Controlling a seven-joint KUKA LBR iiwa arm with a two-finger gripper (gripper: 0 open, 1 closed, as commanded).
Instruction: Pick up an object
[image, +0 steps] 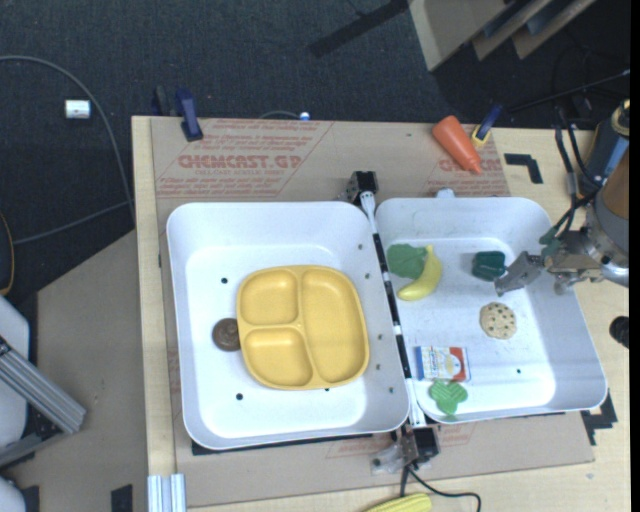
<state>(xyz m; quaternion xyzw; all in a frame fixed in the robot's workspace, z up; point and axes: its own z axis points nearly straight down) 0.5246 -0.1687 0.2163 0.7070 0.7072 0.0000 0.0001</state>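
In the right bin (560, 385) lie a dark green block (488, 265), a yellow banana (424, 281) against a green leafy piece (404, 259), a speckled round cookie (498, 320), a small red-and-blue packet (441, 362) and a green lump (447, 396). My gripper (540, 278) hangs over the bin's right side, just right of the green block and above the cookie. Its fingers look spread, with only white bin floor between them. It holds nothing.
The left bin (195, 250) holds a yellow divided plate (302, 326) with a brown disc (226, 334) at its left edge. An orange carrot toy (458, 145) lies on the bench behind the right bin. Black clamps sit between the bins.
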